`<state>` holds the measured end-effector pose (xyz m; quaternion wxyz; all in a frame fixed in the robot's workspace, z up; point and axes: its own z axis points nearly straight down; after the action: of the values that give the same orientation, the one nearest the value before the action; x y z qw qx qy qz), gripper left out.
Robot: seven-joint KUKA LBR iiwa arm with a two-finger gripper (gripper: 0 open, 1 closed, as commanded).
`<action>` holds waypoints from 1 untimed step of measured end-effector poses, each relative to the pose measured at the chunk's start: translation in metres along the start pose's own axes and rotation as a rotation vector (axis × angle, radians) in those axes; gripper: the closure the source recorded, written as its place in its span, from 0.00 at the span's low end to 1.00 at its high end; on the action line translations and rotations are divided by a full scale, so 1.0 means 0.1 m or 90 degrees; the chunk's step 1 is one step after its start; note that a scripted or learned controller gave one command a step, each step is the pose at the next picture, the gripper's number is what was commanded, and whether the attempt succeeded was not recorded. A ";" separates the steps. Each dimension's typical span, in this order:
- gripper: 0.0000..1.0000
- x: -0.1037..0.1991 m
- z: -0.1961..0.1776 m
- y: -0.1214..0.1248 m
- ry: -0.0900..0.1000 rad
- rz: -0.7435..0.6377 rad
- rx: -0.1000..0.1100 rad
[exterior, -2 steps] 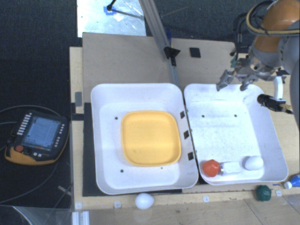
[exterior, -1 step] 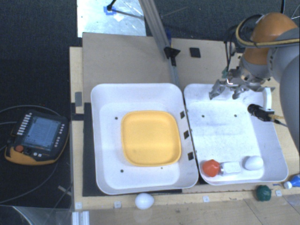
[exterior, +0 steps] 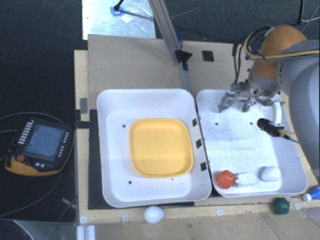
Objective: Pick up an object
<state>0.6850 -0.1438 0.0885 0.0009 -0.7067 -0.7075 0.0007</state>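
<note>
Off the bench to your left, a teach pendant [exterior: 39, 147] lies on the dark floor. A white egg-shaped ball [exterior: 154, 214] rests on the bench's near edge, and a dark green ball [exterior: 281, 206] sits near its right corner.

My bench [exterior: 135, 59] is a tan board carrying two white bins side by side, the left bin [exterior: 112, 184] and the right bin [exterior: 295, 181], their inner rims touching. Directly on the board's front strip lie a white egg [exterior: 154, 214] and a green ball [exterior: 280, 205].
</note>
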 end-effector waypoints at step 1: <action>1.00 0.00 -0.13 0.02 -0.001 -0.001 -0.003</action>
<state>0.6866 -0.1440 0.1018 -0.0014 -0.7065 -0.7077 -0.0006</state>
